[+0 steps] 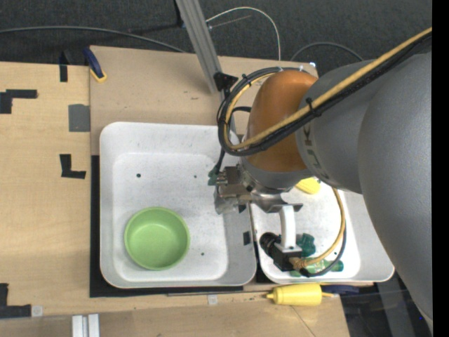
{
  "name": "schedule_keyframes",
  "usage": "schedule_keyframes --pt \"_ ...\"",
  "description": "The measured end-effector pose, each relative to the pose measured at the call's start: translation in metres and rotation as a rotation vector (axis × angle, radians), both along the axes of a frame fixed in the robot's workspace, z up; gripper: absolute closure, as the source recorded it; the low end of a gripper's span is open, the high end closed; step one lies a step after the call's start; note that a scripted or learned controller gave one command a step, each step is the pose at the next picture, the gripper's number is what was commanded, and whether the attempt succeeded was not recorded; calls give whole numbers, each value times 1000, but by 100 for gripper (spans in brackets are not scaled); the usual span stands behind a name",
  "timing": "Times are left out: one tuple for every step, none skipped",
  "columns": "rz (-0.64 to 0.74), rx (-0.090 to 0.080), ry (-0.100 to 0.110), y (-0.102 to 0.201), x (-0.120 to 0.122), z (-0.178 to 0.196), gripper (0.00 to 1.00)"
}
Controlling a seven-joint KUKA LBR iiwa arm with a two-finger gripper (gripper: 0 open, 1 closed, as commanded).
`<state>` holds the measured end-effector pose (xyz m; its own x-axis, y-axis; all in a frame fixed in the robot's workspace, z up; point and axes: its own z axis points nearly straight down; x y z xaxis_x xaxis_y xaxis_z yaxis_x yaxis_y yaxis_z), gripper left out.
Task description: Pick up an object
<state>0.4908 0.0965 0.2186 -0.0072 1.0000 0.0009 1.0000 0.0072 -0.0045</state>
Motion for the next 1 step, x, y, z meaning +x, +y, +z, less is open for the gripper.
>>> schedule_keyframes --pt "-4 -1 -1 -3 1 0 0"
